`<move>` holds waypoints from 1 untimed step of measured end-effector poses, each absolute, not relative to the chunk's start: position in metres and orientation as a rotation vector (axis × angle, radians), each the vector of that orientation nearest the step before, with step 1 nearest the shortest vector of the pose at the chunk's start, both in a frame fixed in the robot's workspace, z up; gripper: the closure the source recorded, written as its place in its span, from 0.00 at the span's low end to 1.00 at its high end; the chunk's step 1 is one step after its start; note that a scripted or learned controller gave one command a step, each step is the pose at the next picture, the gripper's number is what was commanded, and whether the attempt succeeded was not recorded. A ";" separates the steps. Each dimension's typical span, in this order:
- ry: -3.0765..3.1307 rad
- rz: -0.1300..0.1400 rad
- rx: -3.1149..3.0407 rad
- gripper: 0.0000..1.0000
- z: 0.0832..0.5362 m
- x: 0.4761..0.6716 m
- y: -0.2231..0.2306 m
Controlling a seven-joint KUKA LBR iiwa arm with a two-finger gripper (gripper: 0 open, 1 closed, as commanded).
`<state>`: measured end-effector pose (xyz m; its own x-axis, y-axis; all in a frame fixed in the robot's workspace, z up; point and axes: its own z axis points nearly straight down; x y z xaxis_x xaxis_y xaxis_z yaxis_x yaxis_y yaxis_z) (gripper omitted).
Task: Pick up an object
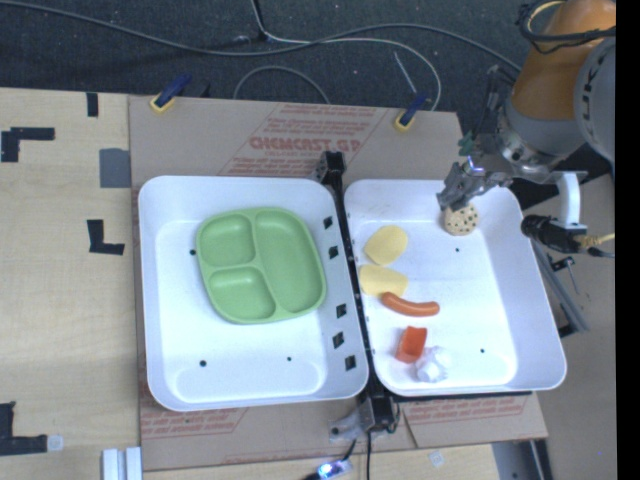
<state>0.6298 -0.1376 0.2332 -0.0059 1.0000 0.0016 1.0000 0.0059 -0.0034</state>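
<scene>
A green divided plate (pixel 261 265) lies in the left white bin (pixel 170 368). Behind that bin, two blue-and-yellow clamps (pixel 170 92) pin the cardboard sheet (pixel 300 138), with cables (pixel 300 38) beyond.

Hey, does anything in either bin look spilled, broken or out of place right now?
Nothing stands out. The green divided tray lies flat in the left bin. The right bin holds loose food pieces, apart from one another. The gripper is at a speckled round piece near the bin's far edge.
</scene>
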 end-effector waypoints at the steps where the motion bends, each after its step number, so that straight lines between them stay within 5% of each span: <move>1: -2.223 0.006 -2.213 1.00 0.220 0.626 -0.088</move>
